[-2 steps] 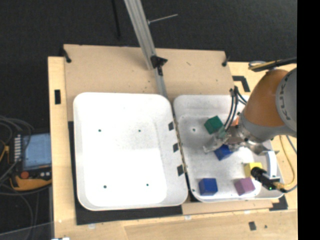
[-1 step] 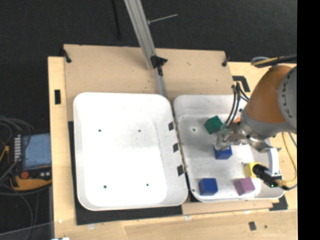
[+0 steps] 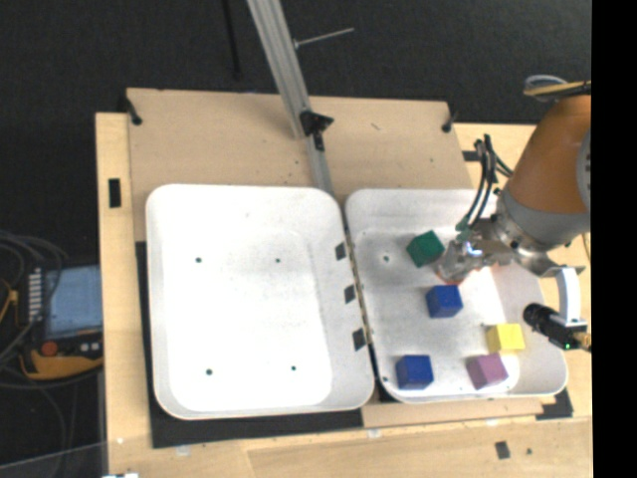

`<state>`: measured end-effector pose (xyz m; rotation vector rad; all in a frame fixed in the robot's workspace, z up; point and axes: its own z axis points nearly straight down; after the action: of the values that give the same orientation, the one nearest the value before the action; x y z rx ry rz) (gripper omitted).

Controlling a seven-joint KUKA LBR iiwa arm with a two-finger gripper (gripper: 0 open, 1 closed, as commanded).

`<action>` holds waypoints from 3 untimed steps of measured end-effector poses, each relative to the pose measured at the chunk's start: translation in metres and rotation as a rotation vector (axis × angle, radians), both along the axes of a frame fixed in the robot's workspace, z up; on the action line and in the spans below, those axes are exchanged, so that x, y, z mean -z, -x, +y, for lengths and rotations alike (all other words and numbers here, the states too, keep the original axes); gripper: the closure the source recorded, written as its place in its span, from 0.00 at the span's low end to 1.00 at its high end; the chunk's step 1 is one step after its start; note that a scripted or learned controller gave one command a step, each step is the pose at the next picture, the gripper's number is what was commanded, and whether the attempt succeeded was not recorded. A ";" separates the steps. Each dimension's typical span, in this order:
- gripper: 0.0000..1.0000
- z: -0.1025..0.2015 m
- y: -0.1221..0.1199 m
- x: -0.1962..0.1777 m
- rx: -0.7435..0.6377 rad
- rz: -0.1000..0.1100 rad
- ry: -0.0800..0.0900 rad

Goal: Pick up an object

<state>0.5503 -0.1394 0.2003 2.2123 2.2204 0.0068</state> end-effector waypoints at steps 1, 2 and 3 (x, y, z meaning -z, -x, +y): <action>1.00 -0.001 -0.002 -0.026 -0.001 0.003 -0.001; 1.00 0.055 -0.016 -0.034 -0.005 0.006 -0.003; 1.00 0.104 -0.021 -0.045 -0.005 0.005 -0.004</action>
<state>0.5710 -0.0354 0.2454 2.2114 2.2298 0.0052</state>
